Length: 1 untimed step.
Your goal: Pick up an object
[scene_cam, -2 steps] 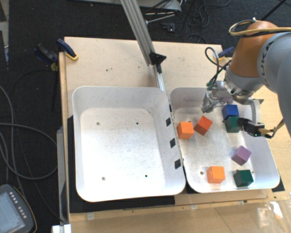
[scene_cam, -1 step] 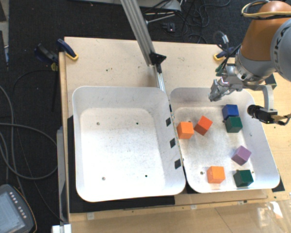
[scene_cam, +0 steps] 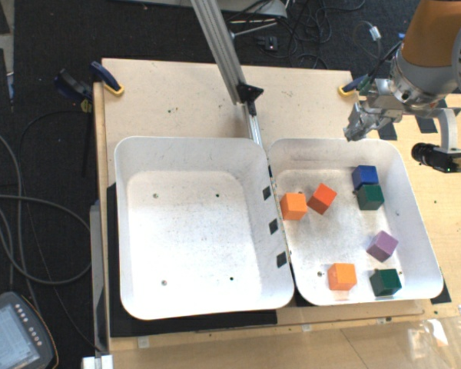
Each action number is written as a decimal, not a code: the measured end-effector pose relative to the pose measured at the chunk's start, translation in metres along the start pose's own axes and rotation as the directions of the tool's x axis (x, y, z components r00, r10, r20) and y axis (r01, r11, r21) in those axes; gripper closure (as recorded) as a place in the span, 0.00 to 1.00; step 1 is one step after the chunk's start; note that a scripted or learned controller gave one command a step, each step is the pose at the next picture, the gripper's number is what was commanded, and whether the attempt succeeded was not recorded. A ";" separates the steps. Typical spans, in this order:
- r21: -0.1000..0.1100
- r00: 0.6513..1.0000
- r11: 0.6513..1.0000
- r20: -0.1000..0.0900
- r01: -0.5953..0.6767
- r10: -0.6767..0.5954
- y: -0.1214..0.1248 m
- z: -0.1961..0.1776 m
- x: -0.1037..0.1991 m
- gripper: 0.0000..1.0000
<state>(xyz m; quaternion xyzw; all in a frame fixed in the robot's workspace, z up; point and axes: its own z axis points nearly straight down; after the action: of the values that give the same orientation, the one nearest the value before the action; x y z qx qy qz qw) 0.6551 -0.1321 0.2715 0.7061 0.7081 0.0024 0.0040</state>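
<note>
Blue cube (scene_cam: 364, 176) below the raised pincer (scene_cam: 358, 129), apart.

Two bins are sitting side by side on the bench (scene_cam: 184, 91): the left bin (scene_cam: 138, 206) and the right bin (scene_cam: 415, 229). All cubes are lying in the right bin. Two cubes (scene_cam: 293, 205) (scene_cam: 322, 198) are touching near its left wall; two more (scene_cam: 364, 176) (scene_cam: 369, 197) are touching toward its rear right. One cube (scene_cam: 383, 245) is lying midway along the right side, and two (scene_cam: 342, 276) (scene_cam: 385, 281) are resting near the front. The gripper (scene_cam: 356, 129) is hanging over the rear rim.
</note>
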 end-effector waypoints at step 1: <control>0.005 1.000 1.000 -0.001 0.000 0.000 0.001 -0.020 0.000 1.00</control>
<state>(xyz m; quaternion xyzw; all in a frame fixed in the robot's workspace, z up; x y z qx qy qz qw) 0.6560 -0.1319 0.2913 0.7061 0.7081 0.0011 0.0019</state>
